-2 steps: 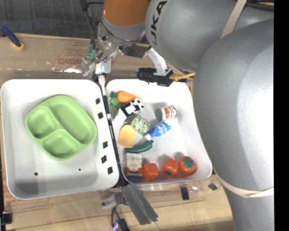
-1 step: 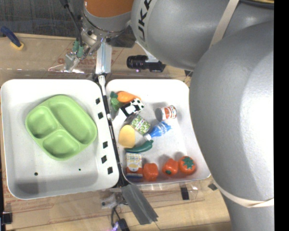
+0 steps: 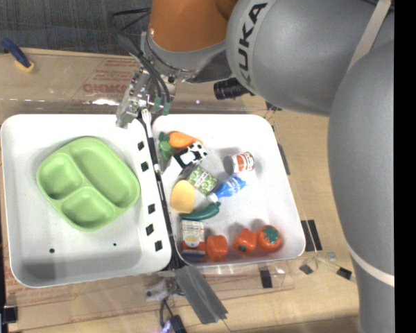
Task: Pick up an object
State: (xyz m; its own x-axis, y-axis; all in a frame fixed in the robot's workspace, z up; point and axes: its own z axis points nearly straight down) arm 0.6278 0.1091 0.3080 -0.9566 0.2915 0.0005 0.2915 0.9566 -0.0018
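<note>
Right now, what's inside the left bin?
The left bin holds a green divided plate with three compartments, nothing visible in them. Whatever lies beneath the plate is covered. The gripper hangs over the bin's far right corner.

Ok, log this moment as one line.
gripper: over bins' divider, far end | grasp: cannot tell | green tray: left bin | toy carrot: right bin

Two white bins point(image 3: 28, 255), one green divided plate point(image 3: 88, 182), one carrot point(image 3: 182, 140), two tomatoes point(image 3: 258, 238), one can point(image 3: 242, 162)
</note>
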